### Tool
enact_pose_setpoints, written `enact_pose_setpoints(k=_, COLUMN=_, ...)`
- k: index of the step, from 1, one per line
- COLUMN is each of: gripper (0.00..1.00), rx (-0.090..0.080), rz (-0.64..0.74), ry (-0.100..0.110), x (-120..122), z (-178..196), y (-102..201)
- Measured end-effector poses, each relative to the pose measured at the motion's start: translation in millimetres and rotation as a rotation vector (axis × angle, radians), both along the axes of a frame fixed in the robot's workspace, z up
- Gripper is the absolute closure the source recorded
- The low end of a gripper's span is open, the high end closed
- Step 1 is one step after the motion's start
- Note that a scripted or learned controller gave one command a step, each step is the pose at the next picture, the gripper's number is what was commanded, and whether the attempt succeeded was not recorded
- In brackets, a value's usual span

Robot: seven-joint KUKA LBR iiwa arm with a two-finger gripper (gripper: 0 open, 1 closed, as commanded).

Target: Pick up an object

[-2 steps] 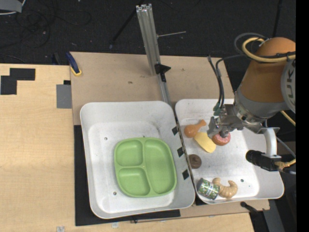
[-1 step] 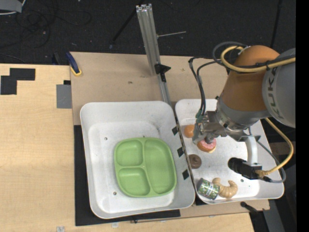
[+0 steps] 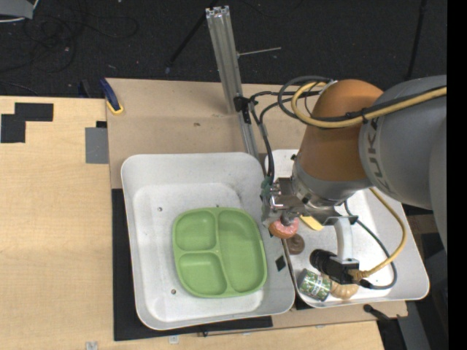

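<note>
— Gripper [image 3: 283, 217] low in the right bin [image 3: 408, 286], was it?

— Yes. From the overhead camera it hung at that bin's nine o'clock edge, right over a pink ring-shaped thing [image 3: 284, 229]. A small brown piece [image 3: 295, 244] lay just beside the pink one at five o'clock, and a green-labelled can [image 3: 315, 285] sat further off towards six.

— Spread or pinching?

— I couldn't tell; the wrist hid that. Nothing was plainly held.

— And the left bin [image 3: 146, 188]?

— It held a green divided plate [image 3: 219, 252], well apart, at the gripper's eight o'clock.

— So which step?

— I'd judge it was the approach onto the pink thing, with the grasp not yet made. The next move called for closing squarely on it without catching the brown piece or the bin wall, then lifting straight up.
</note>
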State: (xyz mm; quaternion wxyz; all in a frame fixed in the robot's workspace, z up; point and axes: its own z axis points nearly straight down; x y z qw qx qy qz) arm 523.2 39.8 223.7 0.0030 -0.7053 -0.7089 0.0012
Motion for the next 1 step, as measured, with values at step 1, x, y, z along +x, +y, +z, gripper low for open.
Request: enact_pose_setpoints(k=1, gripper=1.0, rx=-0.001, rz=0.0, ry=0.001, x=-5.5, z=-5.7, y=45.3)
